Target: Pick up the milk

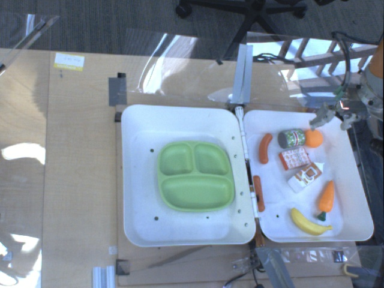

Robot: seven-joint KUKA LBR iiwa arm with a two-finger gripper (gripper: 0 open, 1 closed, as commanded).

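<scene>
Your gripper (329, 114) is hovering at the upper right of the frame, over the top edge of the right bin (354, 179), and you cannot tell from this slant how it is set, since the metal parts are blurring into the frame behind them. Nothing is sitting in it. Just below and to the left of it, an orange (314, 138) is lying against a dark green can (291, 138) that is resting on its side. Under those two, a red and white packet (294, 158) is lying flat, and the milk (305, 177), a small white carton with an orange-brown print, is lying tilted just beneath that packet, near the middle of the right bin. A carrot (326, 198) is lying to the right of the milk, a banana (309, 222) is curving along the bin's lower part, and a red sausage (264, 148) is standing out toward the bin's left side. A second sausage (259, 193) is lying along the seam between the two bins. The left bin (138, 179) is holding a green divided plate (195, 176) at its centre. Both bins are resting on the pale wooden surface (66, 179), and the base of an office chair (252, 8) is showing at the top of the frame.
</scene>
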